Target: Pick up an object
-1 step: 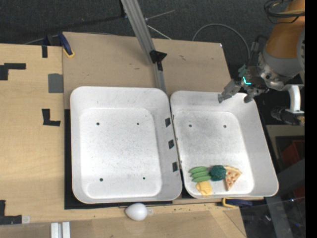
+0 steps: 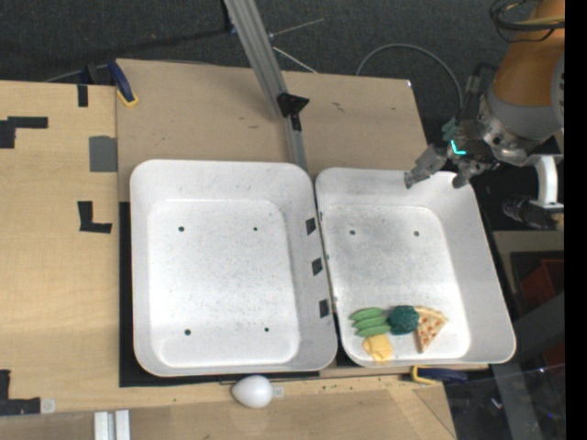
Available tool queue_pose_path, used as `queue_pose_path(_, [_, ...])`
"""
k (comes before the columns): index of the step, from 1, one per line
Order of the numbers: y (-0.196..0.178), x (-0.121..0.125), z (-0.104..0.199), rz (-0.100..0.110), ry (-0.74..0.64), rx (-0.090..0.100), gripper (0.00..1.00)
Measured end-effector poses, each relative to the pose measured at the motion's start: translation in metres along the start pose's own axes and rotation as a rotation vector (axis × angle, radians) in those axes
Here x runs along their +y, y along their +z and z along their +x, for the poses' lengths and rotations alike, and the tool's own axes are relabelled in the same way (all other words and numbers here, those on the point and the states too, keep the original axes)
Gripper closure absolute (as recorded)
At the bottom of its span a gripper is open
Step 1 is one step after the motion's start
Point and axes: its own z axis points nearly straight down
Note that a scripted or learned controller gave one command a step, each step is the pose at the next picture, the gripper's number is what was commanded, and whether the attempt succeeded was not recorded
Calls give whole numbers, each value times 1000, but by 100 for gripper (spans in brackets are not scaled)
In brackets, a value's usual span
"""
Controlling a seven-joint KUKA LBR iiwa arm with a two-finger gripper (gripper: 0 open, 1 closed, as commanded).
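Holding toy foods (image 2: 398, 326), right bin (image 2: 459, 236); left bin (image 2: 220, 191) bare.

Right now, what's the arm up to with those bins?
The grey KUKA arm's end effector hangs over the far right corner of the right shallow white bin, open and holding nothing. The small toy food pieces lie clustered at that bin's near edge: a green pod-shaped piece, a dark teal lump, a yellow piece and an orange pizza-like wedge. Nothing is picked up yet.
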Motion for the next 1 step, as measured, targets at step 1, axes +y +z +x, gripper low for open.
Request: queue_pose_path(1, [48,2,-8,5,2,0,0])
